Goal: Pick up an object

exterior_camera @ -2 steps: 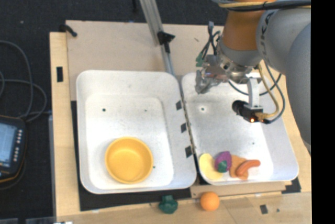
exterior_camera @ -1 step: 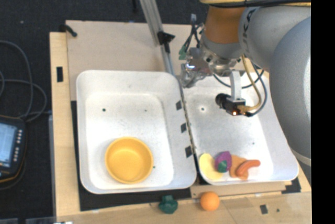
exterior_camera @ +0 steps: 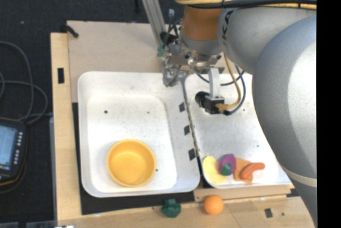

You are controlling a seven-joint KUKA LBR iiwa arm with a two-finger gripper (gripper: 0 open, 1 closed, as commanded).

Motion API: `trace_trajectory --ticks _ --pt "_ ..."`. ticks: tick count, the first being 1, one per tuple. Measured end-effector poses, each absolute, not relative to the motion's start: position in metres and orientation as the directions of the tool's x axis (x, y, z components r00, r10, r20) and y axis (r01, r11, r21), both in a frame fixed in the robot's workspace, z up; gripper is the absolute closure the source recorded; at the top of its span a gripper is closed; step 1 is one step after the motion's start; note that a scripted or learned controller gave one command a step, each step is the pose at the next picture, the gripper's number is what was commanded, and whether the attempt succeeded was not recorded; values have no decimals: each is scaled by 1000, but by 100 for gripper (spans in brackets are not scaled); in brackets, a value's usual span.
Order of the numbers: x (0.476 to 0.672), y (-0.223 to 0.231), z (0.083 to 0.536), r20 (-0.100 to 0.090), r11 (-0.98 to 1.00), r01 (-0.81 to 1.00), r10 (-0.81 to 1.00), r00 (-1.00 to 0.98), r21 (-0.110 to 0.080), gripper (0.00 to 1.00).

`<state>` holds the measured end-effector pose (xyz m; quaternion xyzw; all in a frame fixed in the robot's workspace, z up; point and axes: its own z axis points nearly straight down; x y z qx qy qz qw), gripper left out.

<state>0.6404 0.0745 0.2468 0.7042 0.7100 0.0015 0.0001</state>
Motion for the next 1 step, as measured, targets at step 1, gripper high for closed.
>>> trace_trajectory --ticks 1 --pt "640 70 247 -1 3 1000 1000 -3 0 0"
